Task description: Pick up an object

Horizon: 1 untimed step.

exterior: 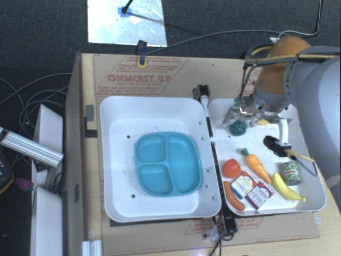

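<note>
My gripper (244, 117) hangs low over the far left part of the right bin (314, 196). A small dark teal round object (238, 127) lies right under it, at its near side; whether they touch I cannot tell. Nearer the front of that bin lie a carrot (257, 165), a red tomato (231, 168), a banana (287, 187), a green can (291, 173), a sausage (233, 195) and two small packets (242, 184) (259, 195).
The left bin (114, 143) holds a blue divided plate (168, 161). A ridge between the two bins (211, 143) runs front to back. The grey arm (314, 89) covers the right bin's far right corner.
</note>
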Each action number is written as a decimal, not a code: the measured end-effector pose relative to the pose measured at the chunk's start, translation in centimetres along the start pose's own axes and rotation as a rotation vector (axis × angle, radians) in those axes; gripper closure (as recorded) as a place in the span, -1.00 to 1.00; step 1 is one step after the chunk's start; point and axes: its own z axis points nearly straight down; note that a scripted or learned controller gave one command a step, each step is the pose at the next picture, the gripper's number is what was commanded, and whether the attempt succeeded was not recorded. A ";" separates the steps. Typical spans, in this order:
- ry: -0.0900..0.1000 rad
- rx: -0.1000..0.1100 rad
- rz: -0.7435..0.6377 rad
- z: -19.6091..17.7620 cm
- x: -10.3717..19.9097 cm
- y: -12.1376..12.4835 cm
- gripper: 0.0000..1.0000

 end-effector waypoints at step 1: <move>-0.001 -0.002 -0.003 -1.1 0.0 0.1 1.00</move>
